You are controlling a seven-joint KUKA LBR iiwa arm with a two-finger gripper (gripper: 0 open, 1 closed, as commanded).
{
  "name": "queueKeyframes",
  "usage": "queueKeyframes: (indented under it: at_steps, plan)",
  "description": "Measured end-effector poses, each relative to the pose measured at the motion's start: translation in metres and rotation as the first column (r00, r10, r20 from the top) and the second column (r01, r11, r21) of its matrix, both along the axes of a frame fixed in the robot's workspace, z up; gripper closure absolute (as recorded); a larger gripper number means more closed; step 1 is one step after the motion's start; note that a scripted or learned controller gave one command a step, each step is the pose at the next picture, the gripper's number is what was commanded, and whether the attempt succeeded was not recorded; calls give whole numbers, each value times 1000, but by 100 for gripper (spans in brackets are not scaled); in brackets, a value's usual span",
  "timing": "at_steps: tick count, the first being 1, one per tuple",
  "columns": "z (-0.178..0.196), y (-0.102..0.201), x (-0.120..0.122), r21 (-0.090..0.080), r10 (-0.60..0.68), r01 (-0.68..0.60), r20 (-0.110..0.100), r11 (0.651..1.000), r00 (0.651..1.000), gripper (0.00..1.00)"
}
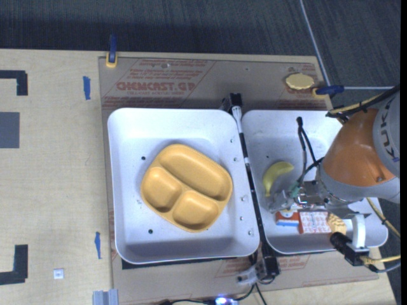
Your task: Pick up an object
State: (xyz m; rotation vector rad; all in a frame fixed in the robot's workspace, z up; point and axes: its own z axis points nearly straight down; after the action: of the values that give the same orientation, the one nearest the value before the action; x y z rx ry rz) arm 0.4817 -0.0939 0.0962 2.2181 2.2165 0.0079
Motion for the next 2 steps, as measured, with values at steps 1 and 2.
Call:
queueKeyframes:
  at_steps: [1,2]
  plan:
    - [10,0,1,-1,0,0,4,1000,1000,100]
    - [10,0,1,-1,0,0,4,1000,1000,0]
